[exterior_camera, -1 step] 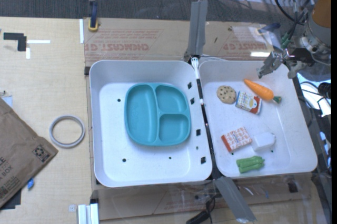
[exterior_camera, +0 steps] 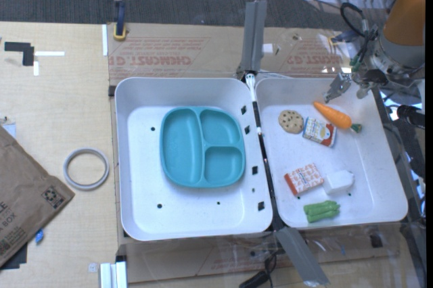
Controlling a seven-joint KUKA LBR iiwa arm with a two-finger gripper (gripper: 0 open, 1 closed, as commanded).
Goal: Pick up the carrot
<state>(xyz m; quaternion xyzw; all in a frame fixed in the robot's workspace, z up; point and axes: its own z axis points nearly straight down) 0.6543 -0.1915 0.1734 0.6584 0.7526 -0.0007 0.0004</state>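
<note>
Carrot (exterior_camera: 333, 115) lies ungrasped in the right bin (exterior_camera: 396, 175), just below-left of the gripper (exterior_camera: 352, 80) (finger state indiscernible); cookie (exterior_camera: 291, 121) beyond it. Descent, grasp and lift all remain.

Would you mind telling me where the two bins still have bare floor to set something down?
Left bin: a bare band surrounds the teal tray, widest along the front. Right bin: bare along the right wall beyond the carrot and the white block. It is crowded from the cookie to the green item.
</note>
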